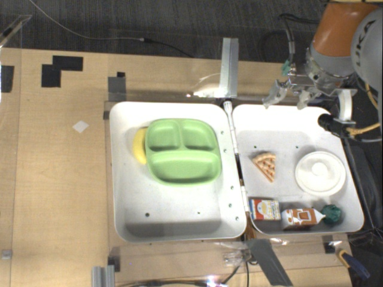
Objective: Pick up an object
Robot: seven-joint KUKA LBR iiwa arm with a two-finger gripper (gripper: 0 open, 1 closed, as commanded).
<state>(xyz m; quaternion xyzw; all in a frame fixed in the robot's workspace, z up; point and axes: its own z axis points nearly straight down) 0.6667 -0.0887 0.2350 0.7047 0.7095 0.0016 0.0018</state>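
My gripper (289, 95) hangs over the far rim of the right bin (281, 119), fingers spread wide, nothing between them. In that bin: waffle slice (265, 165) near the middle, white plate (320, 171) to its right, small carton (264, 209), brown carton (303, 218) and green piece (333, 213) along the near wall. Left bin (125, 160) holds 1 green tray (181, 150) over a yellow item (139, 146).

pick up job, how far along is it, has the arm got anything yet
Nothing looks picked up yet. The end effector hovers over the far rim of the right white bin, nothing between its fingers. Left to do: descend and grasp something, perhaps the triangular pizza slice toy, round white lid-like disc or brown carton lying in the bin.
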